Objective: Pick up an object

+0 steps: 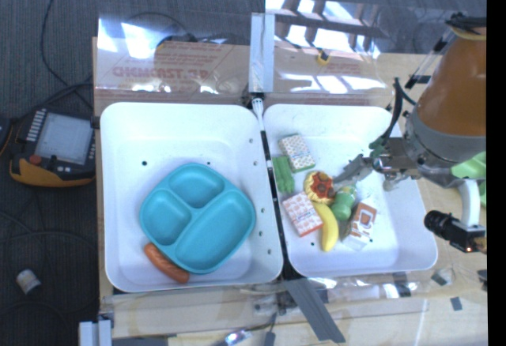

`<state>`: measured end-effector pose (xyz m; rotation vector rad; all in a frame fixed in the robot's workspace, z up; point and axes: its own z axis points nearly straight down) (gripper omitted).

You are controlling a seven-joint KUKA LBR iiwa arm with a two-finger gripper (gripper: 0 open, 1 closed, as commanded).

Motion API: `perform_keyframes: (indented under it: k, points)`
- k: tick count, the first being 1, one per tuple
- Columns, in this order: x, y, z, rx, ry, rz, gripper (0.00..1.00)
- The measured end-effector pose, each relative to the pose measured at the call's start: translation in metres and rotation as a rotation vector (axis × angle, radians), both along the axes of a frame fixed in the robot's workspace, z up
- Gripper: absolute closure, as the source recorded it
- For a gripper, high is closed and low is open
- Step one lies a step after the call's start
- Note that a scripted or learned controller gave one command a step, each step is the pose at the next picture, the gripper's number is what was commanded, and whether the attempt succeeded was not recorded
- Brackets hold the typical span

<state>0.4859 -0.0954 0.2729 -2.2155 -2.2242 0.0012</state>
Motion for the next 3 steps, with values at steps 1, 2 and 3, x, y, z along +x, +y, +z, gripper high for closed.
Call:
perform_keyframes:
  k: [1,2,3]
  points:
    - [0.006,-0.052,-0.166,0.000,0.001,-0.110,0.00]
    - [0.003,-0.081,-0.157,0.001,0.001,-0.056,0.00]
    - [0.003,-0.079,-0.150,0.005,0.003,-0.054,1.00]
